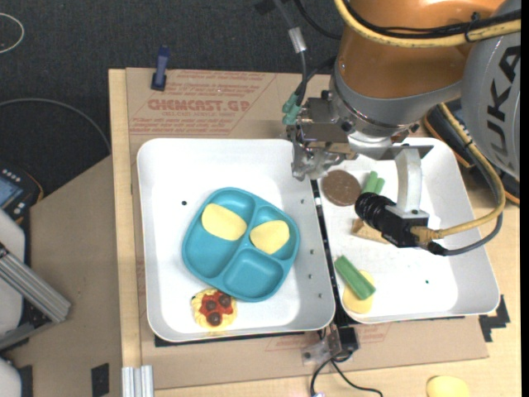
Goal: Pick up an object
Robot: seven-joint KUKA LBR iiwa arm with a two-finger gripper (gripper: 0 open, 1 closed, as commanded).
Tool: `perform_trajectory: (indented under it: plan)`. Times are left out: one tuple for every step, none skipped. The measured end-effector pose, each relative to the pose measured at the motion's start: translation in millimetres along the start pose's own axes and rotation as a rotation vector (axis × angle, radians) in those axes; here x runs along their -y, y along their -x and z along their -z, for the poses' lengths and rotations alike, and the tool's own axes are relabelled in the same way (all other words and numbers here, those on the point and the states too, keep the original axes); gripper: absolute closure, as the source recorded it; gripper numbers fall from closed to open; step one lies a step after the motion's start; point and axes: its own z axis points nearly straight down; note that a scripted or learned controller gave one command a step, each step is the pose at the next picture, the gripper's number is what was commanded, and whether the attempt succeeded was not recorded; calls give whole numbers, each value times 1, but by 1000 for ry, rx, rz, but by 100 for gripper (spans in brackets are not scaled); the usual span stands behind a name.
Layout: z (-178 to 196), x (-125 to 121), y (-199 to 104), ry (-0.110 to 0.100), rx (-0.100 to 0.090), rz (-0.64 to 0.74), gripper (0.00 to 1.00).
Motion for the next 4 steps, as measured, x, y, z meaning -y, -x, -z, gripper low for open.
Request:
perform_trajectory:
  plan:
    - [10,-1,0,3,0,0,100]
    - [20,-1,-1,5,0,1,100]
    - [-75,19,-77,-15,2,7,100]
    - [107,-7,-86,16,-8,2,100]
